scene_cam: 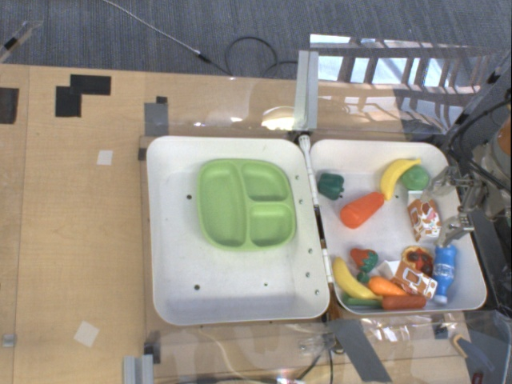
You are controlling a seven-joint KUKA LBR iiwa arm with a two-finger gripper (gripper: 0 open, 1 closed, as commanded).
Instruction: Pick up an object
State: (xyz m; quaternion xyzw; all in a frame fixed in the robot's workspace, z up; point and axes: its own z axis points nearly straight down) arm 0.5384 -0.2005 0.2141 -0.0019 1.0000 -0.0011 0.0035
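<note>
The gripper [454, 208] hangs open and empty at the right bin's [376, 150] right edge, just beside the snack packet [424, 218], which is probably light, crinkly and slippery, so a pinch across its narrow middle looks safest.

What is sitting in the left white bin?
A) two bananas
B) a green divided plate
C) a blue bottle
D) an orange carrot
B: the green divided plate lies alone in the left bin, while the blue bottle, bananas and carrot are all in the right bin.
</note>
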